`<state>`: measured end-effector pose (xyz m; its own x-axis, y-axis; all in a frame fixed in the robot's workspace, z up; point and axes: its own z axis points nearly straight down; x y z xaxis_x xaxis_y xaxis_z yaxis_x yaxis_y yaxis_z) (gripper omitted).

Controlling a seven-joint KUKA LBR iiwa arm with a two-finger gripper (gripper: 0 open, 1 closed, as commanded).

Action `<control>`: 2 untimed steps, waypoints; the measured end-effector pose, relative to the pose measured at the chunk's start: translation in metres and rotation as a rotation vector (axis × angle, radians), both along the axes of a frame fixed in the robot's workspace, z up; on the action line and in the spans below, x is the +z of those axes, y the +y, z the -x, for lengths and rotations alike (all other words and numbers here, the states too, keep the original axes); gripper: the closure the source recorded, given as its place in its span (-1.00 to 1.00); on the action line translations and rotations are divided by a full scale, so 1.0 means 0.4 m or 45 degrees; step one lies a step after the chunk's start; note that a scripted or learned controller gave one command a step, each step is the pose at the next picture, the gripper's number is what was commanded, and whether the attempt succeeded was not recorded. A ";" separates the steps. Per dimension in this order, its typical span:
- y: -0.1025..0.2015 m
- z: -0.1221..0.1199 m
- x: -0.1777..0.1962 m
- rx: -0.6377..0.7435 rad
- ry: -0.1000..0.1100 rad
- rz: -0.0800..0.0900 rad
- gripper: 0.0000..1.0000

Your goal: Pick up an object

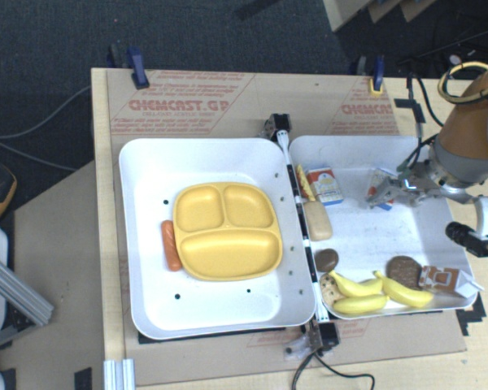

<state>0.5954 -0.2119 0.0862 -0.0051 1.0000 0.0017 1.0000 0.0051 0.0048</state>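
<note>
My gripper (385, 192) hangs low over the upper middle of the right bin (366, 146), at the end of the grey and orange arm (465, 136) that comes in from the right. A small red and white carton (324, 185) lies to its left, near the bin's left wall. Below the carton lies a tan oblong piece (317, 220), then a round brown cookie (326, 260). Along the bin's front edge lie yellow bananas (366, 293), a second brown cookie (403, 270) and a brown packet (440, 279).
The left bin (146, 218) holds a yellow divided plate (227, 231) with an orange-red sausage (171, 244) beside its left edge. Blue clamps (136, 67) (377, 75) grip the board at the back. Cables run behind the arm at the right.
</note>
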 end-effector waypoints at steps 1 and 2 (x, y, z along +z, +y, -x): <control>0.098 0.305 -0.006 -0.010 0.019 -0.004 -1.00; 0.123 0.067 -0.003 0.000 -0.004 0.005 -1.00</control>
<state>0.5687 -0.1625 0.0851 -0.0054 1.0000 -0.0025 1.0000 0.0054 0.0080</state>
